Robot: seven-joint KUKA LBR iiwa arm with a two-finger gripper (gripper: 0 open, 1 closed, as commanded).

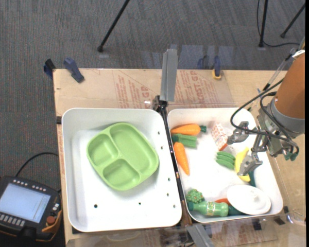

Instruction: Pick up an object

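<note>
Hovering low over the right bin (276,187), the gripper (243,151) stands open and empty astride the banana (241,160), so it next needs to descend and close.

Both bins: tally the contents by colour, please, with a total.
Green: 5 (divided plate, bottle, broccoli, beans, piece)
Orange: 2 (carrot, carrot)
White: 1 (lid)
Yellow: 1 (piece)
Red-white: 1 (packet)
Total: 10
</note>
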